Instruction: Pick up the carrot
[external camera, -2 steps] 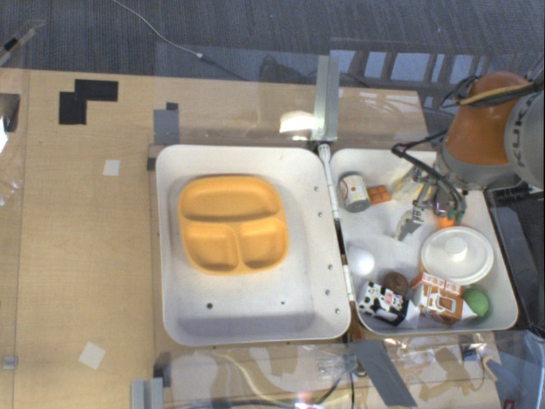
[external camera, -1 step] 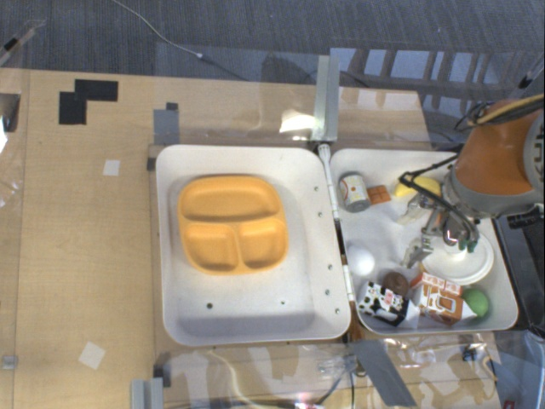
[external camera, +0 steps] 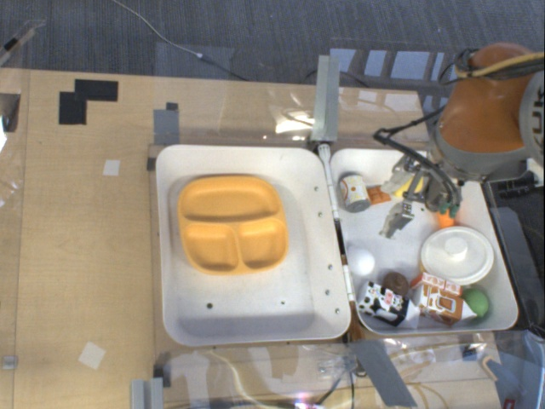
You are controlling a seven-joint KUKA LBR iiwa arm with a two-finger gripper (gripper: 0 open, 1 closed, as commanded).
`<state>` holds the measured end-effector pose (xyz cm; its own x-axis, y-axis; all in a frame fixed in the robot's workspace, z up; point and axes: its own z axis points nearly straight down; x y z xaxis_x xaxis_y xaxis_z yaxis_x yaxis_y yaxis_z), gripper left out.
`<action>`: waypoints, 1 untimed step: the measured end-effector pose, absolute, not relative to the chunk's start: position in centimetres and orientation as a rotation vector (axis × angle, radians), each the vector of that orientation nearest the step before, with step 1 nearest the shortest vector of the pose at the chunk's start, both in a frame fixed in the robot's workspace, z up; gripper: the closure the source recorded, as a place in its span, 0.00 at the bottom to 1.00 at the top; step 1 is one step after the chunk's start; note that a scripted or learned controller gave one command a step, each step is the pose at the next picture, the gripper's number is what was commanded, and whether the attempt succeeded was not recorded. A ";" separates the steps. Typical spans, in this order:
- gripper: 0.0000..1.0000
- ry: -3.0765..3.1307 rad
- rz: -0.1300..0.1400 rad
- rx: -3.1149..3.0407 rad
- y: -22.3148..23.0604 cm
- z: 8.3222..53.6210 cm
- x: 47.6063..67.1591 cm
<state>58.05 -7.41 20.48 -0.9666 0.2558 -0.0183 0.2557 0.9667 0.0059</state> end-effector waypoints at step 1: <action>0.00 3.038 0.001 0.778 -11.4 11.8 61.6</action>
